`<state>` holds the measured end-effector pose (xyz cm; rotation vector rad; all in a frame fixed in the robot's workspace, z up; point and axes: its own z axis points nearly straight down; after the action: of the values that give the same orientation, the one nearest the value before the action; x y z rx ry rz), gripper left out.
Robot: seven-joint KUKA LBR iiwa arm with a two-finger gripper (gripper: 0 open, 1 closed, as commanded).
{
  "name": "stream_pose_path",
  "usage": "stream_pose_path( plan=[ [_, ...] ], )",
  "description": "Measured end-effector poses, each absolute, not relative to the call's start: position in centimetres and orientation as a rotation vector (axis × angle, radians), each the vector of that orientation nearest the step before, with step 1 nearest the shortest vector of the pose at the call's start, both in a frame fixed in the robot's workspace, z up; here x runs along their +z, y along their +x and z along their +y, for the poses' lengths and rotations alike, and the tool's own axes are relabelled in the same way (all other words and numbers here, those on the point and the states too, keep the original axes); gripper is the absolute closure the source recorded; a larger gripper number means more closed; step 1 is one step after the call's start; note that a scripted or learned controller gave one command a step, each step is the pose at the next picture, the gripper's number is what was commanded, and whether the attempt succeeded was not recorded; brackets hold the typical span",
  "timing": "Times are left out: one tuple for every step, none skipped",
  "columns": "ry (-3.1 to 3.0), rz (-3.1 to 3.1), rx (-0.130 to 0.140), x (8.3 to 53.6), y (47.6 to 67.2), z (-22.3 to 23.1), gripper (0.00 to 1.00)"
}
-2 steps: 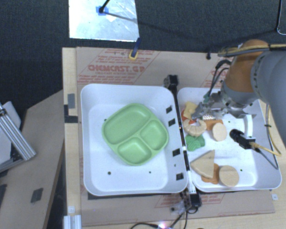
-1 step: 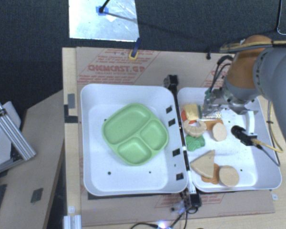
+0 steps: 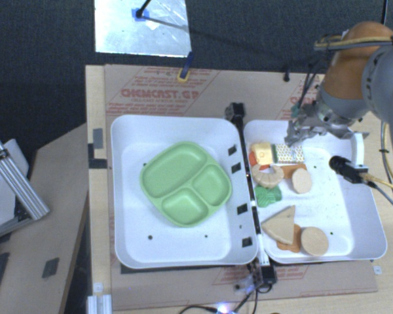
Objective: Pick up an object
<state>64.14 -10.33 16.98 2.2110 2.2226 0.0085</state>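
**Bench inventory: two bins, arm over the right bin**

Camera view.
- Left bin (image 3: 121, 195): white and shallow; holds one green divided plate (image 3: 185, 183) with three compartments, lying flat near the middle.
- Right bin (image 3: 363, 208): white and shallow; holds the toy food items, grouped in its left half.
  - Yellow block (image 3: 262, 154), at the upper left, beside an orange piece.
  - Speckled flat piece (image 3: 289, 153), just right of the yellow block.
  - Pale ring-shaped piece (image 3: 268, 176), below the yellow block.
  - Green leaf piece (image 3: 267, 197), below the ring.
  - Round tan slice (image 3: 302, 181), right of the ring.
  - Tan wedge (image 3: 280, 225), at the lower left.
  - Round tan disc (image 3: 314, 241), just right of the wedge.
- Arm (image 3: 360, 70): grey with orange band, enters from the right.
- Gripper (image 3: 295, 136): points down at the upper edge of the speckled flat piece; whether its fingers stand apart or together cannot be told, and no item is seen between them.
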Motion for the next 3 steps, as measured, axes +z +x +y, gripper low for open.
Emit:
stream_pose_path(
  plan=[
    [2.211,2.224,0.008,22.5,64.3,-10.3,1.00],
    [2.211,2.231,0.005,21.7,64.4,-5.4,1.00],
    [2.211,2.233,0.003,21.4,63.8,0.7,1.00]
  ],
)
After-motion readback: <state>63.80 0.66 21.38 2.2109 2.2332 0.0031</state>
